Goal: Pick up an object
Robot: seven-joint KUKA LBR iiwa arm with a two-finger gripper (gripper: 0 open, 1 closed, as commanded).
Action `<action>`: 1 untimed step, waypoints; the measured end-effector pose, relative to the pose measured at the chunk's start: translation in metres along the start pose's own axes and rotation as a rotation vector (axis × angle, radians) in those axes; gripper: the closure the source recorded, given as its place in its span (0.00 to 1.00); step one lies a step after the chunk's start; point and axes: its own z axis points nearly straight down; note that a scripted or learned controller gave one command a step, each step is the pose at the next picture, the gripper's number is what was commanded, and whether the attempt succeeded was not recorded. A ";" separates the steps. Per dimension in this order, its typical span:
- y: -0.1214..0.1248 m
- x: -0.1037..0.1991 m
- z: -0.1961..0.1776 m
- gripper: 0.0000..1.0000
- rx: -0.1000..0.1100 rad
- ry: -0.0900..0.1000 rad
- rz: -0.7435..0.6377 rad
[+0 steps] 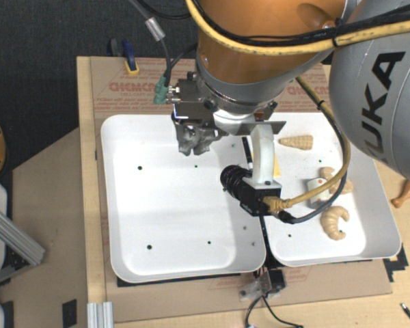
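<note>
Seen from above at a slant, my arm (273,33) reaches in from the right and crosses both white bins, its orange band covering much of the upper scene. My gripper (193,141) hangs over the upper middle of the left bin (123,183), near the wall that bin shares with its neighbour; whether it is wide, narrow or closed on anything I cannot tell, since the wrist housing hides that end from this angle, and nothing can be seen held beneath it. The candidates for picking all lie in the right bin (369,241), well apart from my gripper: a ridged cone-shaped piece (296,142) near the far wall, a pale lumpy piece (326,181) partly behind the yellow cable (314,195), and a curved croissant-shaped piece (337,222) toward the near side. A black fitting (249,190) on a white bracket sits over the seam between the bins, the cable looping from it across the right bin. My judgement is that the pick is not yet made, because my gripper stands over bare floor of the left bin, away from every object; a grasp would first call for travel to the right
</note>
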 end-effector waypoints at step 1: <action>0.000 -0.001 -0.115 1.00 -0.025 0.012 -0.003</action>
